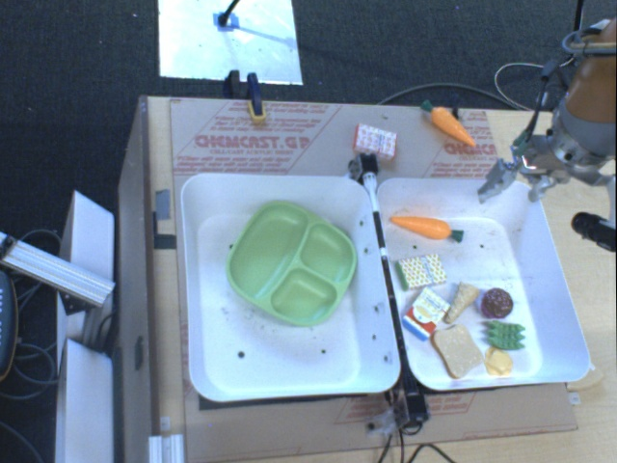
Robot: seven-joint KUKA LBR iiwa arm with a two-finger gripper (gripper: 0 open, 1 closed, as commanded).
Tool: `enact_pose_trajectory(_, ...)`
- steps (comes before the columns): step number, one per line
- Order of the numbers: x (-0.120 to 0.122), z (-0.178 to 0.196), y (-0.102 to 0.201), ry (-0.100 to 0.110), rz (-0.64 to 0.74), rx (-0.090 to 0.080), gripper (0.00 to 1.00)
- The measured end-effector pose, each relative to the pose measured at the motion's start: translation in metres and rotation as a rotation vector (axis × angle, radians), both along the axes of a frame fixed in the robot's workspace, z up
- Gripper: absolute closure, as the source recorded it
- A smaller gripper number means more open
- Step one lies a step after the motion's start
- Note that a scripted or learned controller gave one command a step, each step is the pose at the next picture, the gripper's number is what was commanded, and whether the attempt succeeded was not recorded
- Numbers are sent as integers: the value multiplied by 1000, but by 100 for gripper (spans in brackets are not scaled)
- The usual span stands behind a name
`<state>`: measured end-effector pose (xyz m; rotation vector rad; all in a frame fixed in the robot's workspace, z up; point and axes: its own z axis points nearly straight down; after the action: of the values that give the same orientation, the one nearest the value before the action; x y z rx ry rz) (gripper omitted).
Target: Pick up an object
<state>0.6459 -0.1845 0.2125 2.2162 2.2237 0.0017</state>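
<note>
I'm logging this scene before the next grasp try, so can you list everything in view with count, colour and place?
bins: 2, white, side by side on the bench
plate: 1, green, three compartments, in the left bin
carrots: 2, orange; one in the right bin's upper part, one on the board behind the bins
waffle: 1, checked pale green, mid right bin
box: 1, yellow, white and red, right bin
bread: 1, tan, right bin near the front
small toy foods: several, brown, green, yellow, right bin front corner
packet: 1, red and white, behind the bins
gripper: 1, grey, fingers spread, above the right bin's far edge, holding nothing
</note>
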Motion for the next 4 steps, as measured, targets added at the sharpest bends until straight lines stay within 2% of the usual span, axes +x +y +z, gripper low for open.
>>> enact_pose_trajectory(1, 14, -125, -22, 5, -1, 1, 0)
enact_pose_trajectory(2, -105, -128, -15, 2, -2, 0, 0)
enact_pose_trajectory(3, -104, -118, -16, -2, -2, -1, 100)
enact_pose_trajectory(4, -104, -118, -15, -2, -1, 0, 0)
